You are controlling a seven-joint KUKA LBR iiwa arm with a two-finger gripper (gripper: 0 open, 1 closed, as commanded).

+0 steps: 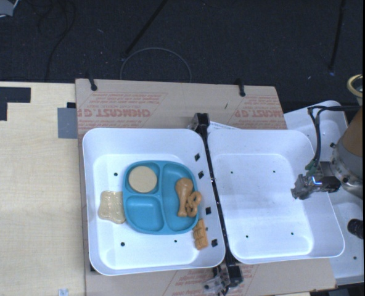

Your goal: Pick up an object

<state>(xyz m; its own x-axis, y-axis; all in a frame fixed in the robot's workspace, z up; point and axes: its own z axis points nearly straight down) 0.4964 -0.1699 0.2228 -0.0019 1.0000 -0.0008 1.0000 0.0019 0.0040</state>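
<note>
A blue divided plate (147, 217) lies in the left bin (99, 143). On it sit a round tan cookie (142, 179) and a tan pretzel-like piece (187, 197). A pale toast-shaped piece (111, 206) rests on the bin floor by the plate's left edge. A small orange-brown piece (200, 234) lies by the plate's lower right corner. My gripper (301, 189) hovers over the right edge of the right bin (262, 165), far from all these objects. Nothing shows between its fingers.
A black divider (210, 193) runs between the two bins. Brown cardboard (170, 106) lies under the bins' far side. Cables (318, 137) loop above the gripper at the right. A light wood bench top (28, 196) spreads to the left.
</note>
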